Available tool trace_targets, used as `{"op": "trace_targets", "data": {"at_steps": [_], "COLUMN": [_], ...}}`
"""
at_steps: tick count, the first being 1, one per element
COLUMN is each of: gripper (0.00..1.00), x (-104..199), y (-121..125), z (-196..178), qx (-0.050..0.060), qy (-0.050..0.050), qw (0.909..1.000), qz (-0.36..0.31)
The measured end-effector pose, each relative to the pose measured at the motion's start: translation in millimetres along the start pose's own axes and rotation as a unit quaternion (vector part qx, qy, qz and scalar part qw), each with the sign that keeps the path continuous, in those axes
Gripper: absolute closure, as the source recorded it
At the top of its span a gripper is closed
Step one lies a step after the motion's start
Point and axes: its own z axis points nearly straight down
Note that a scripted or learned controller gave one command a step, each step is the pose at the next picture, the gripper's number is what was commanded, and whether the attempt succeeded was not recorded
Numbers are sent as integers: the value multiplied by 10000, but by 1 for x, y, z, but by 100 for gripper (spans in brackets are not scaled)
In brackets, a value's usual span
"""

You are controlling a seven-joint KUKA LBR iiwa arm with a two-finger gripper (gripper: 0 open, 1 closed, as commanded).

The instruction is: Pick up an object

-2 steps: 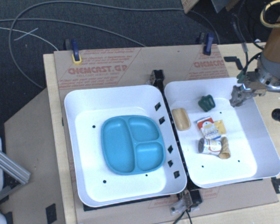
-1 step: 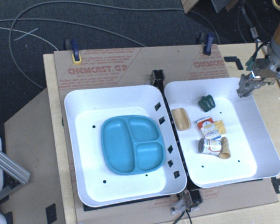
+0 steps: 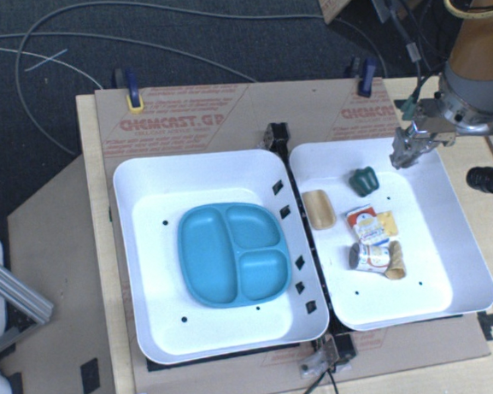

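Dark green rounded object (image 3: 364,180) sitting in the right white bin (image 3: 435,295), upper middle, long axis tilted slightly, running upper left to lower right. Just below-left, tan oblong bread-like piece (image 3: 319,209), upright along the bin's left wall. Lower down, red-and-white snack packet (image 3: 368,227) over a yellow piece (image 3: 387,223), then a crumpled silver wrapper (image 3: 377,258) touching a brown cone-like piece (image 3: 396,262). Open white floor to the right and along the bottom. Gripper (image 3: 405,150) hovering at the bin's upper right rim, near the green object, apart from it; cannot tell jaw state. Left white bin (image 3: 144,201) holding a blue divided plate (image 3: 233,253).
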Motion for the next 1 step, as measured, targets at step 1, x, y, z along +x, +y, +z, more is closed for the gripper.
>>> {"op": "trace_targets", "data": {"at_steps": [1], "gripper": [100], "x": [59], "y": [13], "z": [-3], "qx": [1], "qy": [3], "qw": [10000], "qz": [-4]}}
